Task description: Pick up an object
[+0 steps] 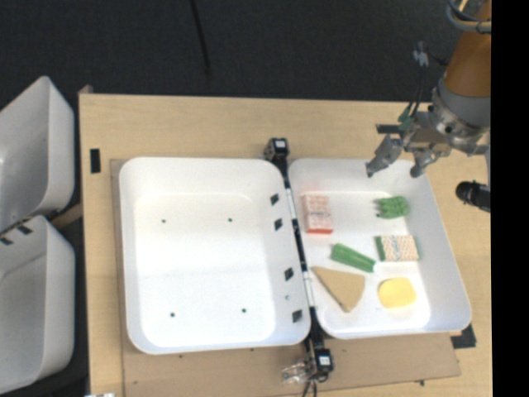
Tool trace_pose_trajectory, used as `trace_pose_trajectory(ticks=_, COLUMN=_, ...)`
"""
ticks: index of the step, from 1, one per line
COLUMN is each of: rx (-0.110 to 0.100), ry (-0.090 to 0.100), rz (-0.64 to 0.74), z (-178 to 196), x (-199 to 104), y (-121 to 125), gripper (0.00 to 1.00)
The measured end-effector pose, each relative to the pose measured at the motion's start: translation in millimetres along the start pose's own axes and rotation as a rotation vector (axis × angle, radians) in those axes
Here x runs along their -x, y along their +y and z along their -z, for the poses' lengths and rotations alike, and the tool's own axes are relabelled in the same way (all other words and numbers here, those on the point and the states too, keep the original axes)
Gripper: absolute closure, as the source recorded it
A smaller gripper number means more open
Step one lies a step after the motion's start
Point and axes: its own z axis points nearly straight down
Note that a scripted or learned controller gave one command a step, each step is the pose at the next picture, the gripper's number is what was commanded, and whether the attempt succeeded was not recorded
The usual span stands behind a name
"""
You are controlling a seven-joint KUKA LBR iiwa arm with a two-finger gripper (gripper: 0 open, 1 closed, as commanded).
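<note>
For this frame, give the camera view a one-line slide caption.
Open gripper poised above right bin holding six small objects.

The arm (469, 64) is cut off at the top right edge; print on the small packets (317, 212) is too blurred to read.

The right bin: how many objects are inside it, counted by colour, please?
Right bin, counted by colour:
Green: 2, a bumpy green piece and a long green piece
Yellow: 1, a yellow block
Tan: 1, a tan wedge
Patterned: 2, a pink-white packet and a green-edged packet
Total: 6
</note>
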Motion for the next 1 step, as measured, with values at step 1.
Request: trace_pose_trajectory(ticks=1, rx=0.006, ry=-0.001, rz=0.008, z=42.6, x=-45.8, y=35.2, gripper=0.00)
